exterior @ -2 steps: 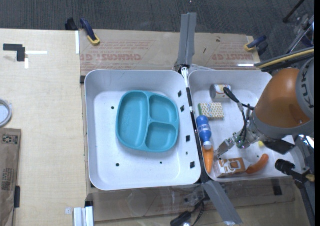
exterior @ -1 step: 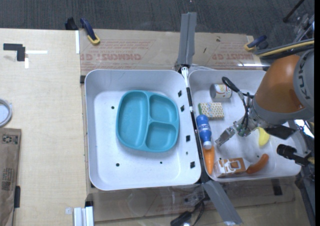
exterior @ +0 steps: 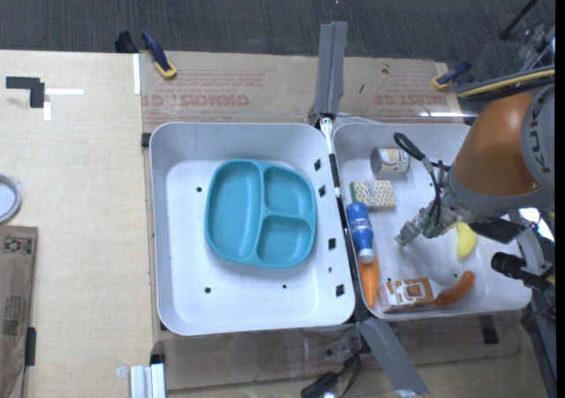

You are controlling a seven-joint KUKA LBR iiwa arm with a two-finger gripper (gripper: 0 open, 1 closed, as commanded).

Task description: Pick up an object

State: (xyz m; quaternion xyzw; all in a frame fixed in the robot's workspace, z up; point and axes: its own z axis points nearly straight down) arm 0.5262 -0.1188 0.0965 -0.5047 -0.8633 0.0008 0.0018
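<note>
Several small things lie in the right bin (exterior: 494, 127) at the right of the frame: a little can (exterior: 389, 161) near its top, a speckled sponge-like block (exterior: 374, 194) below that, a blue bottle (exterior: 360, 230) and a carrot (exterior: 368, 281) along the left wall, a small carton (exterior: 410, 293) and a sausage (exterior: 454, 289) at the bottom, and a yellow piece (exterior: 465, 241) just right of the gripper (exterior: 415, 230). That gripper hangs low over bare bin floor in the middle, and nothing sits between its fingers; whether they stand apart or together I cannot tell from here.

To my eye the step in hand is choosing and closing on one item. I would pick something standing free, such as the yellow piece or the sausage, come straight down over it, and keep clear of the bottle and carrot crowded against the wall, where a finger could jam.

Left bin (exterior: 168, 211) holds a teal divided plate (exterior: 261, 213). Cardboard (exterior: 229, 92) behind the bins carries red lettering, upside down from here and too small to read surely; the can and carton labels are too small as well
</note>
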